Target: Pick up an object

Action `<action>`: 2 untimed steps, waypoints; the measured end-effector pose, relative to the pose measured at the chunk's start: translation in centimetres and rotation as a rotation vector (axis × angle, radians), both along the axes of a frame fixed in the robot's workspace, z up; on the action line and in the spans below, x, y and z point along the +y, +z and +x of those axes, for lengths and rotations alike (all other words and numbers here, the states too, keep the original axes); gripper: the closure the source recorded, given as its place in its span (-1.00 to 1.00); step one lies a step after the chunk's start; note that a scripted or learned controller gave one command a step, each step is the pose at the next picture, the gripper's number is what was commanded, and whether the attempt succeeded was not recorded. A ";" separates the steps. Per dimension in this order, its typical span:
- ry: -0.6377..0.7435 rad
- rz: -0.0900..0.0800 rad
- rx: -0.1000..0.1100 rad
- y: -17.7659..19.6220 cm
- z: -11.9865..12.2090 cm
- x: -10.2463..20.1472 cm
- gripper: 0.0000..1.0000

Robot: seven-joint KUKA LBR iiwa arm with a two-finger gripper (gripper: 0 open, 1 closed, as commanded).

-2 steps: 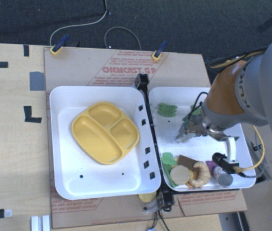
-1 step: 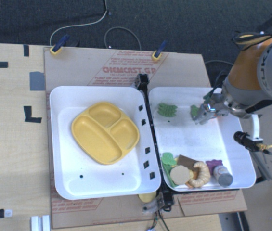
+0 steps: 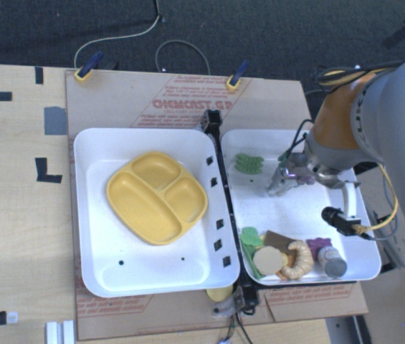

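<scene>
- gripper (image 3: 282, 183) sits low in the right bin (image 3: 299, 210); i cannot tell its state.
- nearest pick: green toy (image 3: 249, 164), just left; i'd centre over it before descending.

Left bin (image 3: 87, 213): yellow divided plate (image 3: 157, 197). Right bin (image 3: 299, 210): green item (image 3: 249, 164) at 11 o'clock; food pile (image 3: 288, 255) at 6; end effector (image 3: 282, 183) near centre.
</scene>
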State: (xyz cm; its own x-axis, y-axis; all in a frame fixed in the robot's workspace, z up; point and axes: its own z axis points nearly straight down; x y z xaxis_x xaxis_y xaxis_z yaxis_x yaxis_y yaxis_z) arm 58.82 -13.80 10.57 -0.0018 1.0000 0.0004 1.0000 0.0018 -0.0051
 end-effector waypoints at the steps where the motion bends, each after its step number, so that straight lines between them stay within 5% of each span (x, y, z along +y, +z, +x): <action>1: 0.005 -0.001 -0.010 -2.2 8.3 3.2 1.00; 2: 0.000 -0.002 -0.004 -1.4 8.0 4.4 1.00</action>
State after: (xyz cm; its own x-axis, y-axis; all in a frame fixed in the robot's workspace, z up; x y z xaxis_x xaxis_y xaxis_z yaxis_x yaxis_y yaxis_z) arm 66.80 -9.36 9.16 -0.0014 1.0000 -0.0014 1.0000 0.0014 -0.0011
